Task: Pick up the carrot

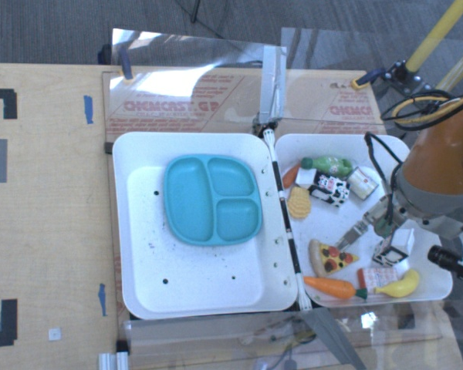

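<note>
A smooth orange plastic carrot point(331, 287) lies along the near edge of the right shallow white bin point(436, 287), beside a glossy yellow banana point(397, 284) and a flat pizza slice point(329, 257). The metal two-finger gripper point(364, 240) hangs above them with fingers spread, grasping nothing. A turquoise three-compartment plate point(213, 199) sits in the left white bin point(139, 206) on the pale wooden bench point(46, 206).

Smooth glossy plastic on the carrot point(329, 287), matt teal plastic on the plate point(213, 200), pale wood bench point(46, 230), clear shiny sheeting point(193, 91) behind.
</note>
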`<state>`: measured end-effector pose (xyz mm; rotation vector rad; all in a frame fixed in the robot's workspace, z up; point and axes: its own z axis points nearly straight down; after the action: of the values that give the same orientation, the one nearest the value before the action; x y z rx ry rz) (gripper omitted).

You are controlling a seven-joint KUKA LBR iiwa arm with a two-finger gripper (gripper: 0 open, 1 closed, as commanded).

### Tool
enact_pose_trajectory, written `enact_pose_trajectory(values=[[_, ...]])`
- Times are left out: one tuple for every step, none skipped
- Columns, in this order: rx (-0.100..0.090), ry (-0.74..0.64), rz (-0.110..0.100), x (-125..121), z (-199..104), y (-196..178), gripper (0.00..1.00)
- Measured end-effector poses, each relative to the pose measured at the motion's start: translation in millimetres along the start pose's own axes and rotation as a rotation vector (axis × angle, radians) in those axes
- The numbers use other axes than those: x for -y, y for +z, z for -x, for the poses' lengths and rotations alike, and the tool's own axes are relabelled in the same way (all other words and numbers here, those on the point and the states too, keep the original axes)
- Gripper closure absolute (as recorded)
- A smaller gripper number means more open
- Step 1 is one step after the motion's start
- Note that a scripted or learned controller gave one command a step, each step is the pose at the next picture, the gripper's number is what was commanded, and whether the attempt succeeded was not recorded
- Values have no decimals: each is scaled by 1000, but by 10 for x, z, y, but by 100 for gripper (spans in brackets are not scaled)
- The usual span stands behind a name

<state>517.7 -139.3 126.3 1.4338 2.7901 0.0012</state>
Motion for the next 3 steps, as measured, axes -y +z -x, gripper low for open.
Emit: enact_pose_trajectory(values=[[0, -346, 1, 99, -305, 286, 0], [16, -366, 9, 26, -517, 355, 0], [-1, -322, 1, 6, -595, 150, 0]])
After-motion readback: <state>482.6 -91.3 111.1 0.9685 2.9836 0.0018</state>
